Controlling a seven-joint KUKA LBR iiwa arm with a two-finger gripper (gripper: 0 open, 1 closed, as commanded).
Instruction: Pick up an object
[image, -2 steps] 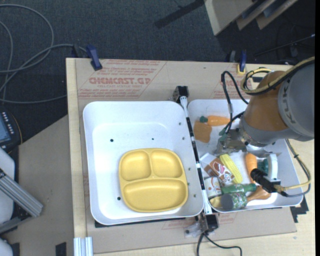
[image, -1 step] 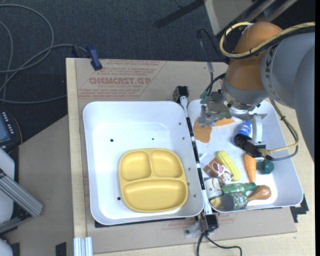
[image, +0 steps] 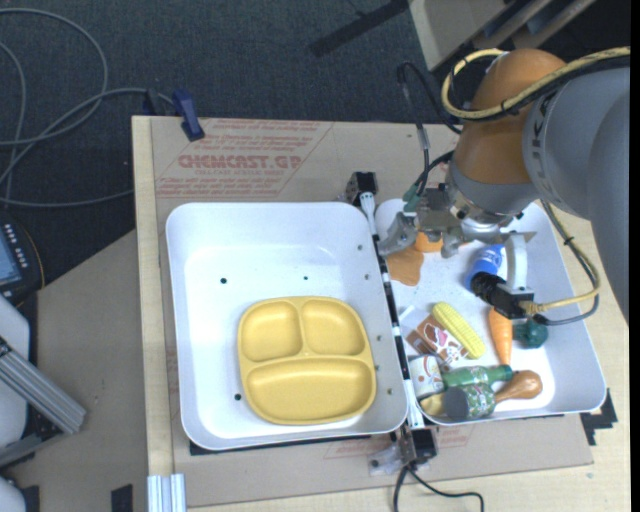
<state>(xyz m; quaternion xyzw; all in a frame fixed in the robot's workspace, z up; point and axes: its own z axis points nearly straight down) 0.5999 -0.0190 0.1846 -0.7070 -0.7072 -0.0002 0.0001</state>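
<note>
My gripper (image: 418, 232) hangs low over the far left corner of the right bin (image: 565, 300). Directly below it lies an orange lump (image: 405, 266), and a small orange bit (image: 429, 241) shows right at the gripper; whether it is held is unclear. Further right sits a blue can (image: 487, 262). Toward the front lie a yellow corn cob (image: 458, 329), an orange carrot (image: 500, 337), a brown-and-white packet (image: 432, 341), a green bottle (image: 478, 379) and a brown pear-shaped piece (image: 520, 383).
The left bin (image: 200, 250) holds a yellow divided plate (image: 305, 360). A small teal piece (image: 533, 334) lies beside the carrot. The bins' shared wall (image: 385, 290) runs just left of the gripper. The arm covers the right bin's far right part.
</note>
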